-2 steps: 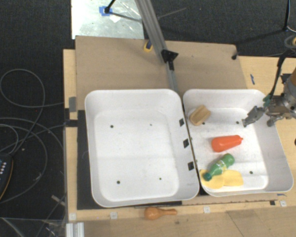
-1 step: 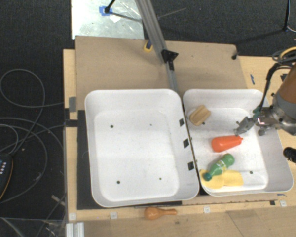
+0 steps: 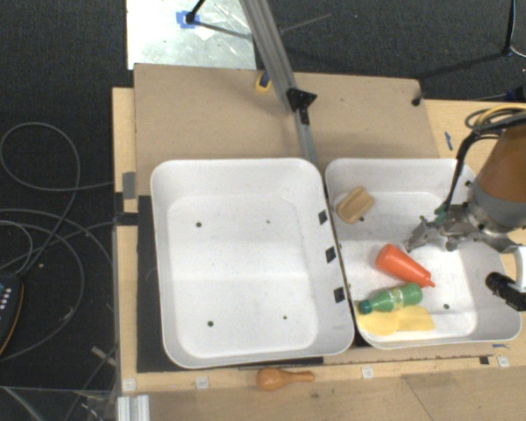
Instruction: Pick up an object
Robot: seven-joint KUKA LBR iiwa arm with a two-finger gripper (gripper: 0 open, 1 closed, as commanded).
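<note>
White bins (image 3: 245, 182) hold an orange carrot (image 3: 401, 264), green bottle (image 3: 391, 300), yellow slab (image 3: 399, 323) and tan block (image 3: 355, 203).

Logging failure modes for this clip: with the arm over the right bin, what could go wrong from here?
1. The end effector hangs beside the carrot, not over it; closing could miss it or nudge it away.
2. The green bottle lies against the yellow piece, so a grasp may catch both or slip.
3. The tan block sits close to the bin wall, leaving little approach room.
</note>
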